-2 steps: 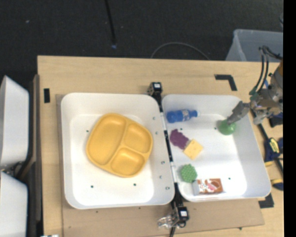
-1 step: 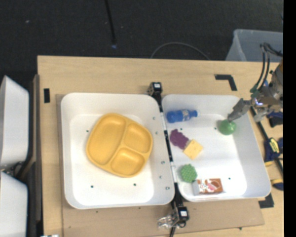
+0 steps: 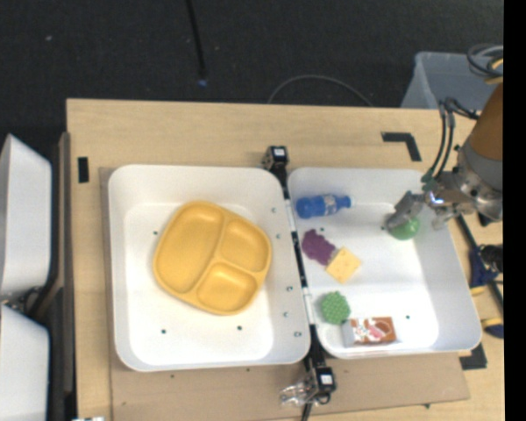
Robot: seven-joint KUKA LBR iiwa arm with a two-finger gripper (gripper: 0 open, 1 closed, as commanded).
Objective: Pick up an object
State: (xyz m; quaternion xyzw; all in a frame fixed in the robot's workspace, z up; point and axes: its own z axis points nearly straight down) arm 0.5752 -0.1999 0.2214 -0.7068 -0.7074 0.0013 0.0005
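Green object (image 3: 404, 228) at gripper (image 3: 407, 215); jaws' state unclear, object's axis unreadable.

A pale wooden bench (image 3: 202, 134) stands on dark carpeted floor (image 3: 114, 33) crossed by a black cable (image 3: 193, 29).

Even overhead light, soft shadows, slight blur

No readable text — print on the red-and-white packet (image 3: 371, 331) too blurred, no numbers
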